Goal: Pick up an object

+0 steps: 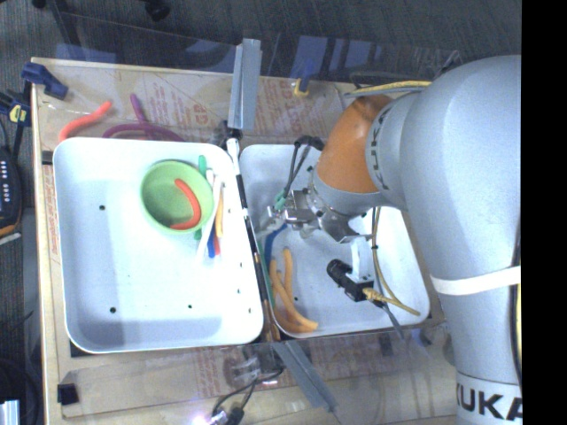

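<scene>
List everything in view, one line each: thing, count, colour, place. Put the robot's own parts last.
left bin: 1, white, left half of bench
right bin: 1, white, right of the left bin
bowl: 1, green, upper part of left bin
curved piece: 1, red-orange, inside the bowl
thin sticks: several, green, yellow, blue, red, beside the bowl's right edge
long pieces: 2 or so, orange-yellow, left side of right bin
arm: 1, grey with orange band, above right bin
hand: 1, dark, above right bin's upper left

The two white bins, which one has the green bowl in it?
The left bin. The green bowl sits in its upper part with a red piece inside it, while the right bin lies under the arm.
</scene>
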`<action>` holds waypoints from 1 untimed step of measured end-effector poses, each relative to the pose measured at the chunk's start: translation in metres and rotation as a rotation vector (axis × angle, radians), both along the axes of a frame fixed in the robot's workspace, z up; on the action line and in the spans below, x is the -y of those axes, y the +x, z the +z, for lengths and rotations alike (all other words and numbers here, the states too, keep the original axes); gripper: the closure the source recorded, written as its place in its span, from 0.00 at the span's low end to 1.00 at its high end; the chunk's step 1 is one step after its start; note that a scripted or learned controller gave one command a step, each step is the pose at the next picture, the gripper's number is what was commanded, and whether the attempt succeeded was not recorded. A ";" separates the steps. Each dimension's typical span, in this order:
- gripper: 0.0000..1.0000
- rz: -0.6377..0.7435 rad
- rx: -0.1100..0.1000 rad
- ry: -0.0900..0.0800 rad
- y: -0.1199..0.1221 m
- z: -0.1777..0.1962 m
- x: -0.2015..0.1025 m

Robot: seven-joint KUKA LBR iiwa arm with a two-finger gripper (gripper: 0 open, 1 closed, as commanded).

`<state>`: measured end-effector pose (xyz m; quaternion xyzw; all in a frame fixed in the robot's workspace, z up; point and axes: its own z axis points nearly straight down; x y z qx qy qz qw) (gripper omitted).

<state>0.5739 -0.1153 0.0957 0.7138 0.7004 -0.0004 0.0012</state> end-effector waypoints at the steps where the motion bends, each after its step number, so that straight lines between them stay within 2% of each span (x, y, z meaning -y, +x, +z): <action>1: 1.00 0.003 -0.004 0.001 0.000 0.009 0.000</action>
